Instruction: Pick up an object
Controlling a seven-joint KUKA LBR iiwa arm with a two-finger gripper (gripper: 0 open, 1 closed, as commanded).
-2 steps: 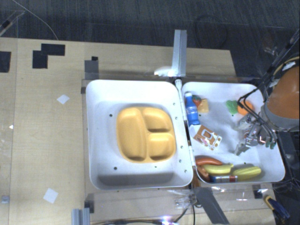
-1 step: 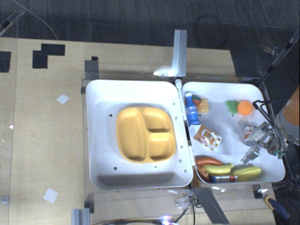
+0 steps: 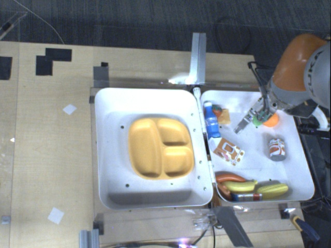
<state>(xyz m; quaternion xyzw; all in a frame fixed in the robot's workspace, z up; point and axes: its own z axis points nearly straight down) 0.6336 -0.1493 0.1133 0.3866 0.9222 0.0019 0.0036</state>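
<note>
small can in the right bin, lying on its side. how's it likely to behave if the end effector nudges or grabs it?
The can looks cylindrical and lies on its side on the smooth floor of the right bin, so a nudge would probably roll it. Nothing touches it, so little would stop it. It looks rigid; its curved, glossy-looking wall may slip between fingers.

A yellow divided tray is seen in a white bin. Beside the grey claw, an orange ball is noted; a blue bottle is noted at its far side.

Yellow divided tray in left bin; gripper over right bin.
</note>
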